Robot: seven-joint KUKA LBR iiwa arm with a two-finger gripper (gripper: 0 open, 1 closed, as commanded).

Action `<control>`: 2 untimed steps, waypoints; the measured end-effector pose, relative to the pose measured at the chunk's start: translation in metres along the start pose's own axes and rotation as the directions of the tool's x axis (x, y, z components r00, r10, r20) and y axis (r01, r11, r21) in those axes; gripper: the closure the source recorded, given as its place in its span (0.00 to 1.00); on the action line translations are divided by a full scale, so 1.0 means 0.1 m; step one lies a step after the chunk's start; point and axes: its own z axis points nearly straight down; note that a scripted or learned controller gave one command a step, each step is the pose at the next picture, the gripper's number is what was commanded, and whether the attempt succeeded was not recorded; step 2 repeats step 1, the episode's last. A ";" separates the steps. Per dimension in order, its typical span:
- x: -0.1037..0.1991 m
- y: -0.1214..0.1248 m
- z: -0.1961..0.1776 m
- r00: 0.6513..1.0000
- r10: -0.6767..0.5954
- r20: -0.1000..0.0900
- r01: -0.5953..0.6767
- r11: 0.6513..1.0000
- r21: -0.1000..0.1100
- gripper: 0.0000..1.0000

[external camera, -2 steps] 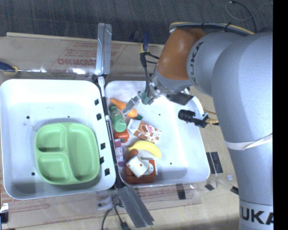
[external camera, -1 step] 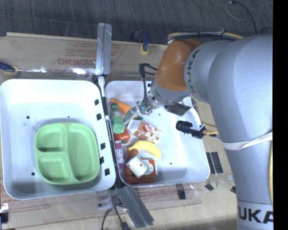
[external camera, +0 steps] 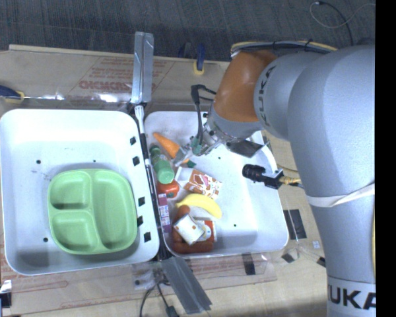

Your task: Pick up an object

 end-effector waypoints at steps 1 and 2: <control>0.38 -0.18 -1.02 0.998 0.067 -0.002 -0.067 0.998 0.001 1.00; 0.38 -0.18 -1.02 0.998 0.067 -0.002 -0.067 0.998 0.001 1.00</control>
